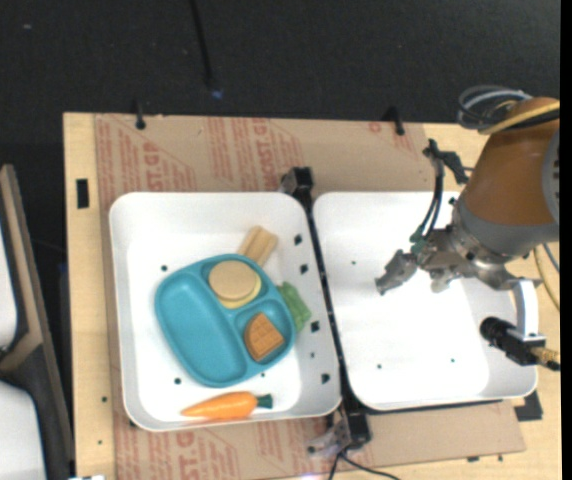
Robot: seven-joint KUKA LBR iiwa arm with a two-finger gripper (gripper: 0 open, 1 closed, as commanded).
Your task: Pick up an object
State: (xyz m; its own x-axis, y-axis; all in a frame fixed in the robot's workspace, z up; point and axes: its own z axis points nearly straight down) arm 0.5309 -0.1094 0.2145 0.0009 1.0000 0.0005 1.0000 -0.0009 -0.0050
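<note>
A blue sectioned tray [209, 330] holding toy food lies in the left bin [131, 268], an orange carrot [221, 405] beside it.

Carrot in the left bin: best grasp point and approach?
Grip the carrot mid-body, on the orange part, coming straight down with the closing direction across its width. It lies flat and lengthwise along the left bin's near wall, so keep clear of that rim.
</note>
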